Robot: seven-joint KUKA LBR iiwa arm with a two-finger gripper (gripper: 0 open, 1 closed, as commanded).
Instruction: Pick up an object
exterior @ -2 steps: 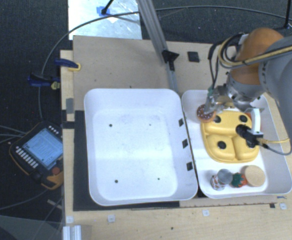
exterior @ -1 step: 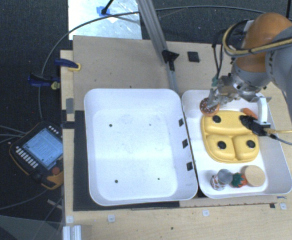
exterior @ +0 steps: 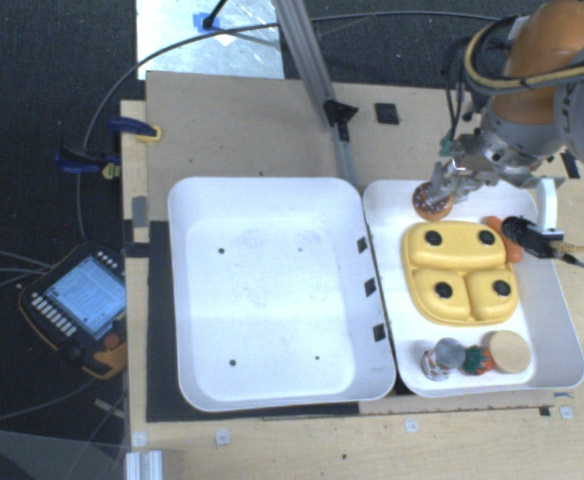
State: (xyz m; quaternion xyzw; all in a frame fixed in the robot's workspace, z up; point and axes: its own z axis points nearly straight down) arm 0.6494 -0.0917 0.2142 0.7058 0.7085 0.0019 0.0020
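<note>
From where I stand, the grey arm (exterior: 562, 98) with its orange band reaches in from the right and bends down over the far corner of the right bin (exterior: 572, 343). Its end effector (exterior: 442, 190) sits low there, right above a small round brownish object (exterior: 433, 204) that lies just inside the bin's far rim. The tips seem to touch or straddle that object, but I cannot tell how far apart they stand or whether they have hold of it.

Just nearer to me in the same bin lies a big yellow tray-like piece (exterior: 460, 270) with four dark spots on top. An orange bit (exterior: 502, 236) peeks out at its right side, beside a black part (exterior: 528, 235) of the arm's rig. Along the near edge of that bin sit a small silvery thing (exterior: 442, 357), a green-and-red piece (exterior: 475, 361) and a tan disc (exterior: 509, 350), close together in a row.

The left bin (exterior: 272, 288) lies alongside, on the brown desk (exterior: 242, 128). A handheld controller (exterior: 80, 303) with a lit screen rests on the floor to the left
</note>
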